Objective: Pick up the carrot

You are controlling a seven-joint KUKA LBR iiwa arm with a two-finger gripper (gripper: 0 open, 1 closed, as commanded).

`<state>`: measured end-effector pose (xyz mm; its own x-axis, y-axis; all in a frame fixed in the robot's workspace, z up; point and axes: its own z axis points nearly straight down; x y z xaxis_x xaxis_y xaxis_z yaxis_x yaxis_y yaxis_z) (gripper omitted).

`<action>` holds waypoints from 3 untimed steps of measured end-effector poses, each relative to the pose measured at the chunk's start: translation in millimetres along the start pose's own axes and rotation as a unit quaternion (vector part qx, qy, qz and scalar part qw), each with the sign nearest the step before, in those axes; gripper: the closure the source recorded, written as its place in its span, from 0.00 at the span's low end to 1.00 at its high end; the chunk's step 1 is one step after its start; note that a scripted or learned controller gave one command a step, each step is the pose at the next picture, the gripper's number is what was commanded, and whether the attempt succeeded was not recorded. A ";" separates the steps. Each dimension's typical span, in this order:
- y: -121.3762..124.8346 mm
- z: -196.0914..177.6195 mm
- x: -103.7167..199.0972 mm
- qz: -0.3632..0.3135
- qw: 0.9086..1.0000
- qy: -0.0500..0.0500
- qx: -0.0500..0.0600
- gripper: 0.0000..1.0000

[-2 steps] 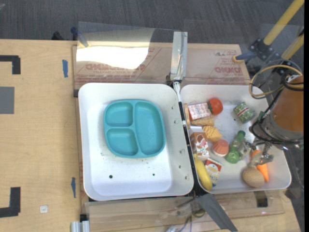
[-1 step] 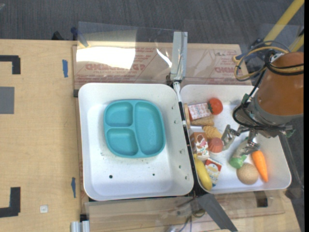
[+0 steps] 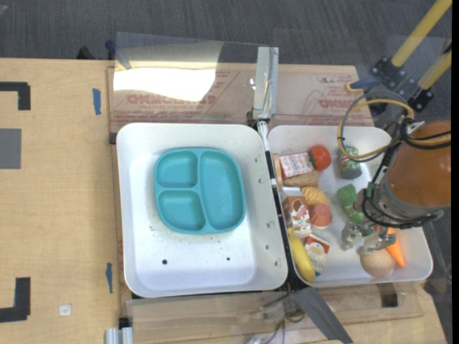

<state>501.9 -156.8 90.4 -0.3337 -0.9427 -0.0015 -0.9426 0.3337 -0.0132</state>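
- Wooden bench (image 3: pixel 57 213) carries two shallow white bins: left bin (image 3: pixel 136 264) holds a teal divided plate (image 3: pixel 200 190), right bin (image 3: pixel 419 264) toy food.
- Metal claw (image 3: pixel 362 236) hangs over the right bin, apparently positioned for a grasp; its opening I cannot tell.
- Small orange carrot (image 3: pixel 394 253) lies just right of the claw, beside a beige egg-shaped toy (image 3: pixel 377 263).

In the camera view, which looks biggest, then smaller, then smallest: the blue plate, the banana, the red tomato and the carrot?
1. Blue plate, by far the biggest.
2. Banana.
3. Red tomato and carrot: they look about alike, and the arm hides part of the carrot, so I won't rank them.
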 end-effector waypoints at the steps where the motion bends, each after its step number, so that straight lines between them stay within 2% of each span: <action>1: 2.1 2.7 0.0 0.000 1.000 0.000 -0.003 0.00; 2: -22.1 5.0 35.5 -0.047 0.999 -0.012 -0.007 0.00; 3: -25.7 -8.0 37.3 -0.046 0.999 -0.010 -0.001 1.00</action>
<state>513.6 -200.5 98.6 -0.2456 -0.9691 -0.0206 -0.9692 0.2459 -0.0116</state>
